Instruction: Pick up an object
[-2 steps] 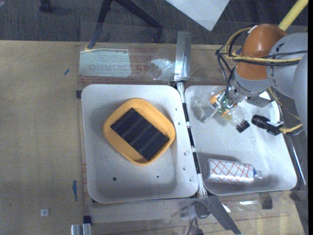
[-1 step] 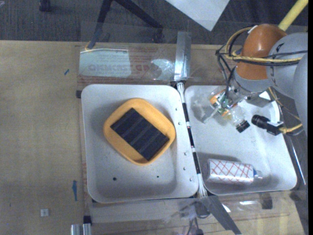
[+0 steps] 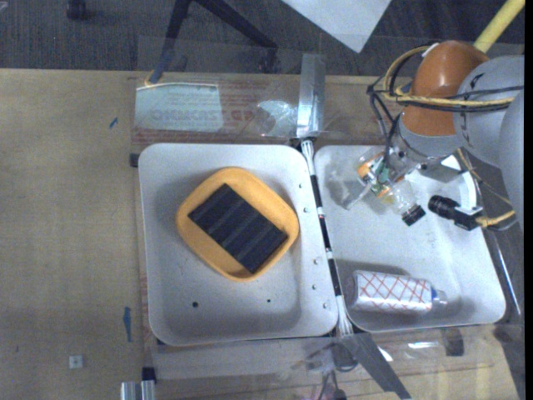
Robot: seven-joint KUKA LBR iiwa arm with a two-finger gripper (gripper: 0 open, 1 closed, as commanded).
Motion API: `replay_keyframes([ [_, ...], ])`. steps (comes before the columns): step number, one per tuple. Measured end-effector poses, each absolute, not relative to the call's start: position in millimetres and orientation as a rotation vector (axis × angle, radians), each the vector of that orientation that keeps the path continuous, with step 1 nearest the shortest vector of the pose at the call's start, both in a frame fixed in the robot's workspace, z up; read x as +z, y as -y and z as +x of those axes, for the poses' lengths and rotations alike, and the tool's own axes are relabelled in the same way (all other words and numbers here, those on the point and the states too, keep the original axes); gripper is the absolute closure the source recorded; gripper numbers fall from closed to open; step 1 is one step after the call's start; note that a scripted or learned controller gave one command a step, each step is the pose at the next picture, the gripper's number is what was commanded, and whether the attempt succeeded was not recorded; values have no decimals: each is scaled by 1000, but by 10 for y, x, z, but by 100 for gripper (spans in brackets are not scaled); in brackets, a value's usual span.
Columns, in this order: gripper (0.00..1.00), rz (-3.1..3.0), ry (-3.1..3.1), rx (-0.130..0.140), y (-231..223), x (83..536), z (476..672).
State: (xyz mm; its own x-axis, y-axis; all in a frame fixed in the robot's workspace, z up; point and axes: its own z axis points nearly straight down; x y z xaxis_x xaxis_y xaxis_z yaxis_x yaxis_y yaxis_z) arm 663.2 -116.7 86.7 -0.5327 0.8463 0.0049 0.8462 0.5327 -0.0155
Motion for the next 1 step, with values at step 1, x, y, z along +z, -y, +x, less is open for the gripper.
replay_keyframes([
  [1, 0, -1513, 2740, 18, 1167, 866, 6632],
])
